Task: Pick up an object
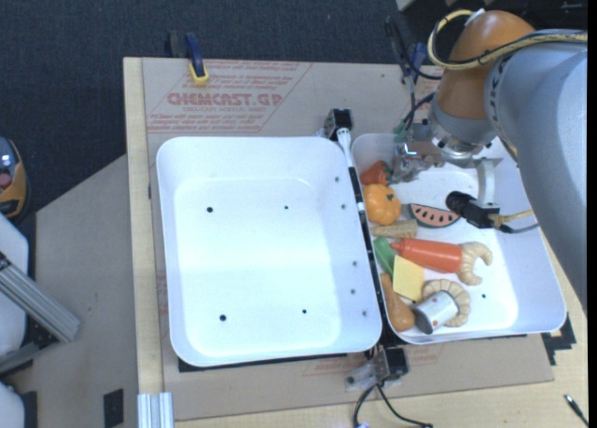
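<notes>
The right bin (532, 296) holds a jumble of toy food. An orange fruit (381, 204) lies by its left wall, with a small red piece (373, 173) just behind it. A watermelon slice (436, 215), a carrot (431, 252), a yellow cheese block (408, 279), a pale croissant shape (477, 262) and a silver can (438, 309) lie further forward. My gripper (408, 161) hangs low at the bin's back left corner, just right of the red piece and behind the orange fruit. Nothing is seen held in it.
The left bin (187, 258) is a wide white tray beside the right one, and black clips (338, 122) join the two at the shared wall. The grey arm (546, 128) covers the right bin's back right part. A blue and yellow clamp (196, 61) sits at the board's far edge.
</notes>
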### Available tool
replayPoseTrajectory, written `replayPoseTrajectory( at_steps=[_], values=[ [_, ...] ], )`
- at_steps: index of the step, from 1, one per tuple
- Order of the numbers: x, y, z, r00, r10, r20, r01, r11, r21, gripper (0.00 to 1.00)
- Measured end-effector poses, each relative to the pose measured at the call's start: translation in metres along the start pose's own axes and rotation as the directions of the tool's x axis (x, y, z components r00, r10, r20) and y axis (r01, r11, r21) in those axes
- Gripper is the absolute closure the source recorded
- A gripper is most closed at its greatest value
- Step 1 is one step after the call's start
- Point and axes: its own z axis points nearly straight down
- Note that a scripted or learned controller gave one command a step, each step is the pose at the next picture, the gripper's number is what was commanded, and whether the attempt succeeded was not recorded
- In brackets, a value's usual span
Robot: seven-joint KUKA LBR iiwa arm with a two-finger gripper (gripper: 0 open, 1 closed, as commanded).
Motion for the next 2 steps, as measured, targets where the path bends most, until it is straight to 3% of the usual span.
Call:
replayPoseTrajectory(
  at_steps=[1, 2],
  values=[
    [0.024, -0.058, -0.106, 1.000, 0.003, -0.003, -0.003, 1.000, 0.002, 0.00],
    [0.082, -0.126, -0.100, 1.000, -0.001, -0.005, 0.001, 1.000, 0.011, 0.00]
  ],
)
